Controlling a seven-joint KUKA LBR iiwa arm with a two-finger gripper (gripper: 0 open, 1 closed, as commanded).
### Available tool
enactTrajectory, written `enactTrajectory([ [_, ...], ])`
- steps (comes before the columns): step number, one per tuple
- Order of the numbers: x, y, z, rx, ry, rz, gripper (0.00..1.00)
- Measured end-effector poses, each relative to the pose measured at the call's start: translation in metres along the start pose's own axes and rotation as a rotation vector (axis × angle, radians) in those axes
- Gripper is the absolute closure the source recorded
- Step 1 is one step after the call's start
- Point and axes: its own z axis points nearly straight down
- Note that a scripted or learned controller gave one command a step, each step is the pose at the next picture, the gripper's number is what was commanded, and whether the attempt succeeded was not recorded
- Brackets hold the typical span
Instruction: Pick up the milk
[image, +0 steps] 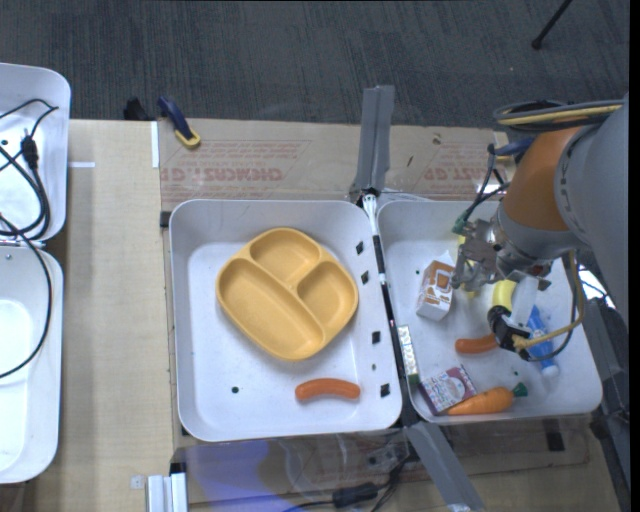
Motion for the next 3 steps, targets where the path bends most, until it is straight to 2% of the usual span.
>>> enactTrajectory([
  [1, 0.064, -0.070, -0.074, 0.033, -0.017, 0.393, 1.00],
  [2, 0.089, -0.142, -0.127, 0.034, -0.016, 0.287, 1.00],
  [3, 0.119, -0.153, -0.117, 0.036, -0.015, 0.161, 1.00],
])
